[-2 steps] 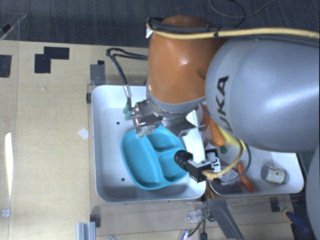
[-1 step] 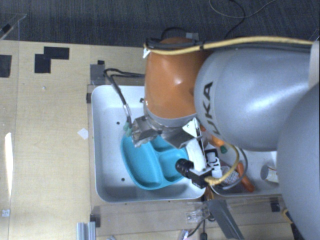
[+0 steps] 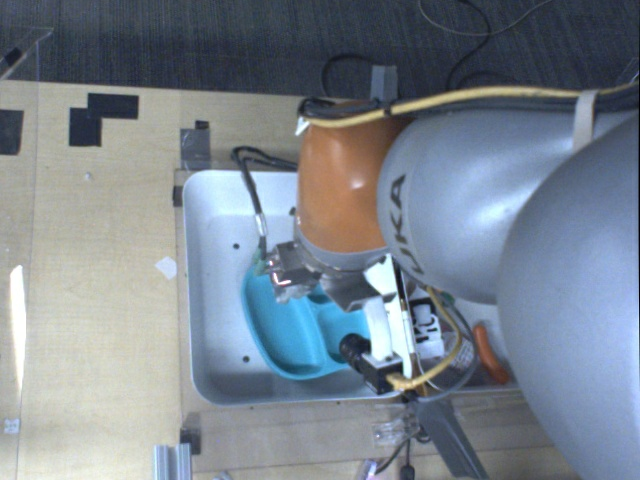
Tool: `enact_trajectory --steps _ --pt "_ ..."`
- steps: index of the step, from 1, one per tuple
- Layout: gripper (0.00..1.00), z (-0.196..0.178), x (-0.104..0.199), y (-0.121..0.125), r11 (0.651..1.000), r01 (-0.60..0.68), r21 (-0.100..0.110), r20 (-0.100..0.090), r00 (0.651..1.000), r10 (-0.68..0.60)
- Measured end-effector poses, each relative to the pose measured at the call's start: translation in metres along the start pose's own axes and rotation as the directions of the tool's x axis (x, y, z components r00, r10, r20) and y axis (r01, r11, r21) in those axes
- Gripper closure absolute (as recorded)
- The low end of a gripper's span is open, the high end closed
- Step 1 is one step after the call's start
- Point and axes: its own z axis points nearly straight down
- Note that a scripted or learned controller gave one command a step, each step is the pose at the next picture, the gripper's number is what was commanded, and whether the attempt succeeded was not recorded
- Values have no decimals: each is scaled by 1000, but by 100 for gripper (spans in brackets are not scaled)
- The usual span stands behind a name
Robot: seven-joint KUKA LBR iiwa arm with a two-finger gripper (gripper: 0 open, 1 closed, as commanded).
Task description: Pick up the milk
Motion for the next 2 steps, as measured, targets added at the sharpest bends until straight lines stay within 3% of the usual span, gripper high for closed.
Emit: enact_trajectory --steps 1,2 --pt "100 -59 19 2 1000 30 -3 0 1000 -30" --pt "100 -17 14 0 900 -436 1 1 900 436"
